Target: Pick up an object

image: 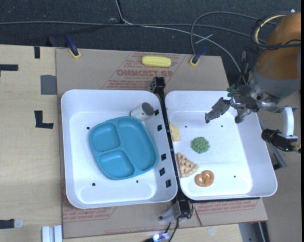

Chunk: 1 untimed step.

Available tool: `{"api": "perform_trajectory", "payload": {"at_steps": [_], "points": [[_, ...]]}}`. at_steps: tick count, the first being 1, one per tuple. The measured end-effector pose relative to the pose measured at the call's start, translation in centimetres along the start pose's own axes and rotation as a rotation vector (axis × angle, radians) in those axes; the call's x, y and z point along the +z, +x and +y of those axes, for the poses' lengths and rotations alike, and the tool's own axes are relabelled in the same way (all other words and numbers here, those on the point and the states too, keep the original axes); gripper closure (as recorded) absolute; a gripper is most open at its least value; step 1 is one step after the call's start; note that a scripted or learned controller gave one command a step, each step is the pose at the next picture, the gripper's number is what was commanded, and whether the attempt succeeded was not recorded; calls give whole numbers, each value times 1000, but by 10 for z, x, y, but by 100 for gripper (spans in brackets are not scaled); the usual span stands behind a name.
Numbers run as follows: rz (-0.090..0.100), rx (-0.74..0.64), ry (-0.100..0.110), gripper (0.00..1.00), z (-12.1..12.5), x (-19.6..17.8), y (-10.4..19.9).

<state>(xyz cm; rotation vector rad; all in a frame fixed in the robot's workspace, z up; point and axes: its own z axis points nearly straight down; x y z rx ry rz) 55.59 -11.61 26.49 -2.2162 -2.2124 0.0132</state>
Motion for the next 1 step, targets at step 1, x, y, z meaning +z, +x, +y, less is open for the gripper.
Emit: {"api": "perform_trajectory", "payload": {"at_steps": [1], "points": [[-1, -3, -11, 0, 2, -6, 0]]}}
